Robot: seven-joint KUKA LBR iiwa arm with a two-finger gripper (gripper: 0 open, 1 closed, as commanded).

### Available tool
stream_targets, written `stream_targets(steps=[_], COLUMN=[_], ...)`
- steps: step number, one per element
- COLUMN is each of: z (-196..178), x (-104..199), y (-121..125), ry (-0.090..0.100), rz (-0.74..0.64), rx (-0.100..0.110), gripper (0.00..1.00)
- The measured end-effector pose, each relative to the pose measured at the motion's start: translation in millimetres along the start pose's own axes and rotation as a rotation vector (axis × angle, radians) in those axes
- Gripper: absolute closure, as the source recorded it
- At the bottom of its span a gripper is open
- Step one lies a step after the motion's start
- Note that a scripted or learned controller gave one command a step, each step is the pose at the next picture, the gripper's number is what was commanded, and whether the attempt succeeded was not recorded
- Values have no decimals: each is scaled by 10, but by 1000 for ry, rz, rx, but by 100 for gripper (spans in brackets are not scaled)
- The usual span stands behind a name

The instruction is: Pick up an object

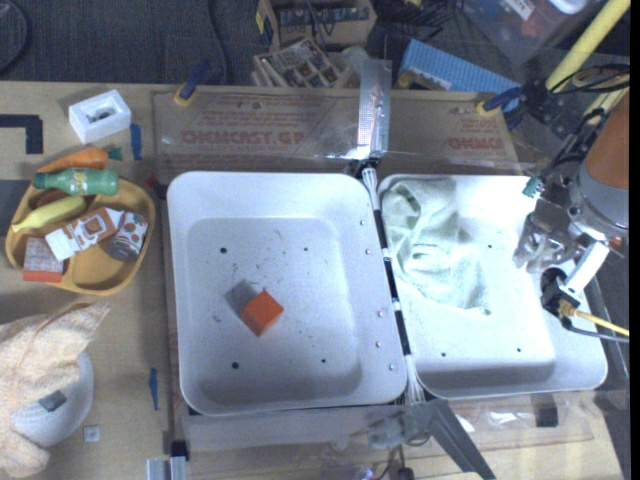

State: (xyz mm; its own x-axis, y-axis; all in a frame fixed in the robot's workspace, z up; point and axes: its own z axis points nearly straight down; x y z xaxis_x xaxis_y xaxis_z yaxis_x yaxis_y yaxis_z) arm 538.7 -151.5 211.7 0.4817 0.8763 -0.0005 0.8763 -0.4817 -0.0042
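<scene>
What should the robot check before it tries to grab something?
1. Something to grab is there: a small orange cube lies in the left white bin. Ok.
2. Nothing covers the cube. Ok.
3. Room all around the cube: a small grey block sits right against it. Not ok.
4. Claw is above the cube: it is at the far right side of the right white bin. Not ok.
5. Way across is free: a pale crumpled cloth lies in between. Cannot tell.
6. Claw is empty. Cannot tell.
</scene>
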Motion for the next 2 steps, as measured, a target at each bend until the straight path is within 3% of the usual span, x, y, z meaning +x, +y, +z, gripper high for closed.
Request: stream_targets(steps=[1,2], z=[-389,-387], x=[406,410], y=[315,313], ry=[0,-1], rz=[197,197], rx=[-4,-3], gripper=[100,0])
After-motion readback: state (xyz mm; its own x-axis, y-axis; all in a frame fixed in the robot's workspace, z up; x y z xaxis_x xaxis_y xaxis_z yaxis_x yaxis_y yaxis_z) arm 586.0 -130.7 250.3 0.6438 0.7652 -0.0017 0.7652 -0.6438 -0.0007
